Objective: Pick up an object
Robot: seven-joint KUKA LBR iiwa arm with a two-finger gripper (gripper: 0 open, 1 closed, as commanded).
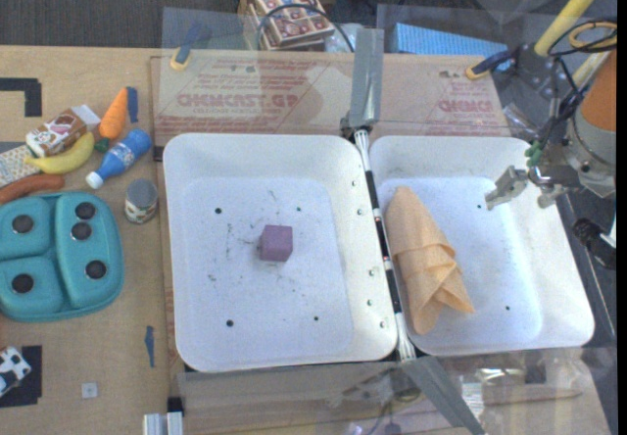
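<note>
Folded orange cloth point(426, 262) is lying in the right bin point(549, 325), below and to the left of the jaws point(511, 186), which are hanging apart from it over the bin's upper right part with nothing between them. Whether they are spread or closed I cannot tell (they are too small and blurred). Further left, well apart from the jaws, a purple cube point(275, 243) is sitting in the left bin point(196, 325). Judging by this, the approach step is under way; the next move is calling for travel over the cloth, then a descent.
</note>
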